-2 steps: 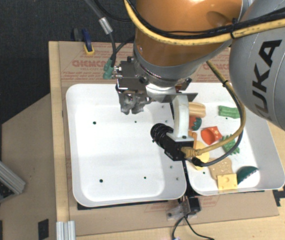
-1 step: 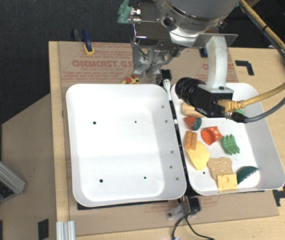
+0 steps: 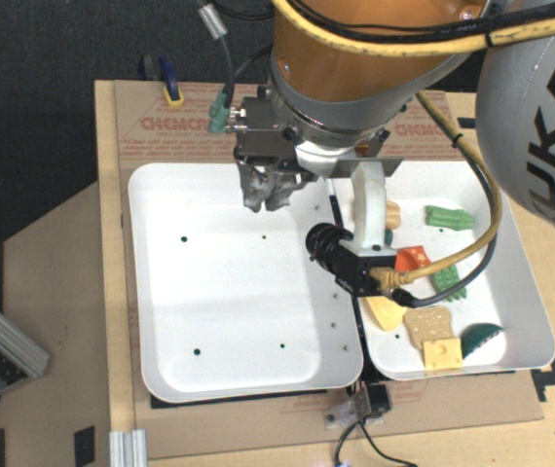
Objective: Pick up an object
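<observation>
My gripper [image 3: 269,191] hangs over the far middle of the left bin [image 3: 170,348], close above its white floor, with nothing seen under it. The loose objects lie in the right bin [image 3: 526,343]: a green piece [image 3: 450,218] at the far side, a red-orange piece [image 3: 412,259], a second green piece [image 3: 448,280], a yellow wedge [image 3: 387,312], a tan cracker-like square [image 3: 427,323], a yellow block [image 3: 441,354] and a dark green object [image 3: 481,337] near the front. The gripper stands well to the left of all of them.
The arm's orange band and grey body fill the top of the view above both bins. A black cable bundle [image 3: 341,253] hangs over the wall between the bins. A tall white piece [image 3: 369,207] stands beside it. Brown cardboard [image 3: 112,261] surrounds the bins.
</observation>
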